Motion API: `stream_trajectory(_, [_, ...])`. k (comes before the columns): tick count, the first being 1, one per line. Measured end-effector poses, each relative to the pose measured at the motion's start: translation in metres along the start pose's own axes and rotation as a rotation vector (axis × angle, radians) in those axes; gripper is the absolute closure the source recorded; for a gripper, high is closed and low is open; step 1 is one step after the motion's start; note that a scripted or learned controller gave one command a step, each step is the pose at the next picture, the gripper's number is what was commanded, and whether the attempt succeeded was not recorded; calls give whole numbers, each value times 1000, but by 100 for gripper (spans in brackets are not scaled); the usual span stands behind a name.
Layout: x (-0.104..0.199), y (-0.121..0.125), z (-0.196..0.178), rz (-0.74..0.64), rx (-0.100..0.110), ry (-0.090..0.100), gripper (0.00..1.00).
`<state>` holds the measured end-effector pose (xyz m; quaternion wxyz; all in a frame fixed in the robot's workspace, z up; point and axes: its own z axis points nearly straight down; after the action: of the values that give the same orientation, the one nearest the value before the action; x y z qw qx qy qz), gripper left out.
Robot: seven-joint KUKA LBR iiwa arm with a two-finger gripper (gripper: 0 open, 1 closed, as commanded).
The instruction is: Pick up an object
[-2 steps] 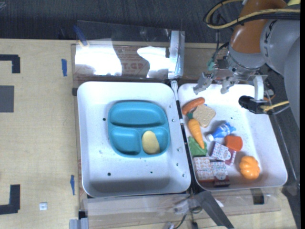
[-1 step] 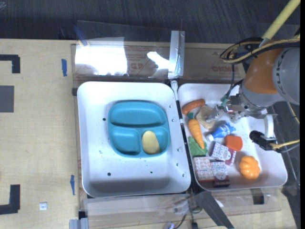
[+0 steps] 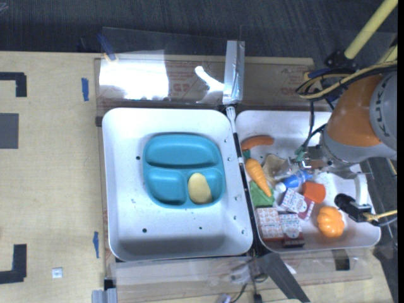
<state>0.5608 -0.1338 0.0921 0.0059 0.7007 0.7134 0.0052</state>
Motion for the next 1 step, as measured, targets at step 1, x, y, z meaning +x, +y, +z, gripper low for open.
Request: stream_trajectory(1, [0,2,-11,1,-5,0,100])
